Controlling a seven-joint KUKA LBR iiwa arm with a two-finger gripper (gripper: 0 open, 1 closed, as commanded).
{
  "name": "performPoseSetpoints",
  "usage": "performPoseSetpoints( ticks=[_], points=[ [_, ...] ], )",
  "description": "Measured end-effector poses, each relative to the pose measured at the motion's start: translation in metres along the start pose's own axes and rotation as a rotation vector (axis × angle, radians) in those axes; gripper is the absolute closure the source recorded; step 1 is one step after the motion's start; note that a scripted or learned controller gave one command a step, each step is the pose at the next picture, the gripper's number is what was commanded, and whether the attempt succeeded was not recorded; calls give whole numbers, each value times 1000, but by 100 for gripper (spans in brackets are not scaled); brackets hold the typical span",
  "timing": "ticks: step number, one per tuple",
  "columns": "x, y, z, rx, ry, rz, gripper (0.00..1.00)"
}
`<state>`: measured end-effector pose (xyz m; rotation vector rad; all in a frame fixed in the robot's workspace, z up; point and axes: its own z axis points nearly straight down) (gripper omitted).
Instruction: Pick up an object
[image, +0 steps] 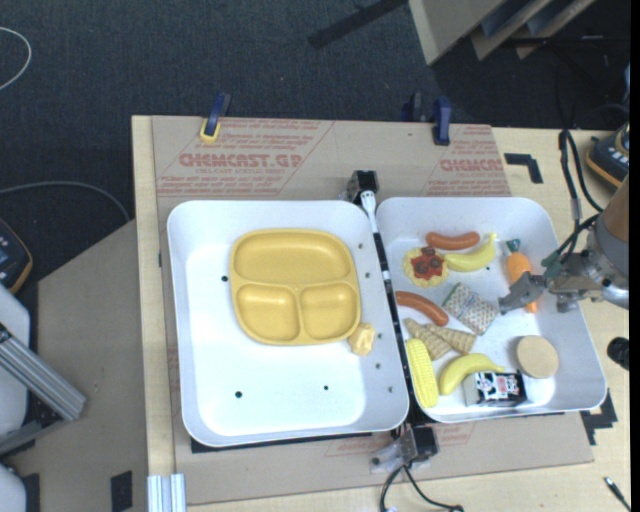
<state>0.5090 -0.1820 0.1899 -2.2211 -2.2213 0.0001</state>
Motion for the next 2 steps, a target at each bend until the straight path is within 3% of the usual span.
performPoseSetpoints(
  ticks=[2],
  points=[
    [11,3,107,4,2,0,0]
  ],
)
